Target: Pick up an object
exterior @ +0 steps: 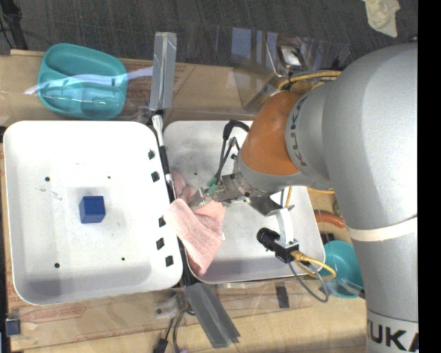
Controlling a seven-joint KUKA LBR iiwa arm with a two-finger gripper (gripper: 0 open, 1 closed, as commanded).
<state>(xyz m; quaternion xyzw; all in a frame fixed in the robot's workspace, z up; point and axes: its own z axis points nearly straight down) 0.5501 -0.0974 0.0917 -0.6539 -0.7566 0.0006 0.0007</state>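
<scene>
Two white bins (29, 197) sit on a wooden bench (81, 315) over dark floor (206, 6); the gripper's (206, 192) opening cannot be told.

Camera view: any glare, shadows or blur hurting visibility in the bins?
Camera view: sharp overall; blue cube crisp with a soft shadow in the left bin; the arm blocks much of the right bin; gripper small and murky beside the pink cloth; faint glare on clear sheeting up top.

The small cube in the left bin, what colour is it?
Blue; the cube shows plainly in the camera view.
</scene>
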